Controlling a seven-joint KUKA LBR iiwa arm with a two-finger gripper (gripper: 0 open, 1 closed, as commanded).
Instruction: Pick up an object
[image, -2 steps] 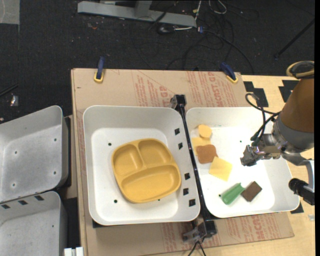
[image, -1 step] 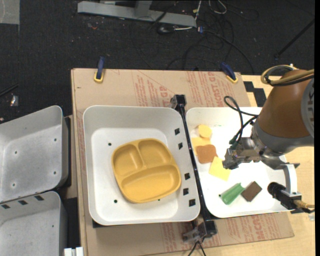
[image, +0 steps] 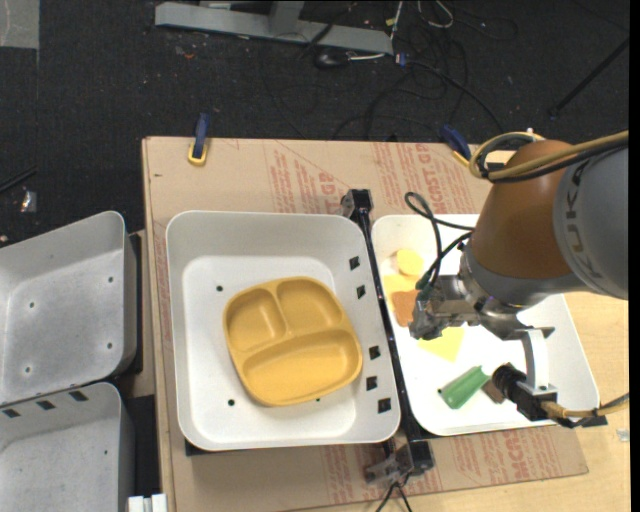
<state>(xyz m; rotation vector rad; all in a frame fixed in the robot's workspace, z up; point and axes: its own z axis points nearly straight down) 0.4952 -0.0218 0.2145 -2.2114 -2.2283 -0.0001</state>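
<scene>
A smooth yellow divided plate (image: 293, 341), three hollows in it, sits alone in the left bin (image: 200, 262). Over the right bin (image: 575, 345) the arm's grey and orange bulk covers much of the contents. Its hand (image: 432, 322) hangs low among them, and whether it is wide or narrow I cannot tell. Around it peek a pale yellow round piece (image: 409, 262), an orange scrap (image: 401, 303), a yellow wedge (image: 447, 346) and a glossy green tapered object (image: 463, 387). The desk (image: 270, 175) is bare brown board.
</scene>
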